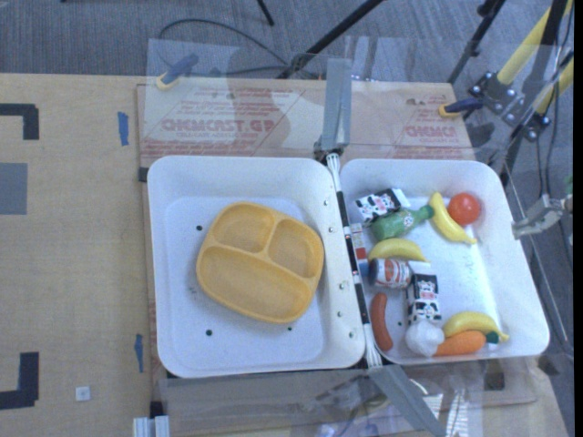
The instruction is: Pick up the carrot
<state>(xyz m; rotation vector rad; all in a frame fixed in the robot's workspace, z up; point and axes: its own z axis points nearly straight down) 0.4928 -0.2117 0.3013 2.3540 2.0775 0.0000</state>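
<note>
A: Where is the carrot (461, 342) lying?

B: It is lying at the near edge of the right bin (510, 244), close to the near right corner. Its long axis is running roughly across the view, with the fatter end pointing right toward a small green top and the narrower end pointing left.

A: What is crowding it?

B: A white garlic bulb (424, 338) is touching its left end. A yellow banana (473, 323) is curving right behind it, almost resting on it. A small milk carton (424, 297) with black patches is standing just beyond the garlic, and a red sausage (381, 321) is lying farther left, along the bin's left wall.

A: And farther from the carrot?

B: A can (393, 272) is lying on its side, with a second banana (396, 248) beyond it, then a green bottle (402, 219) and another milk carton (380, 204). A third banana (445, 218) and a red tomato (465, 208) are sitting near the far right corner, well apart from the carrot.

A: The other bin?

B: The left bin (173, 271) is holding a yellow divided plate (260, 260), well away from the carrot.

A: How is the arm posed? Are the jaws apart or together?

B: I cannot tell; the arm is not reaching over the bins, and nothing is gripping the carrot.
</note>
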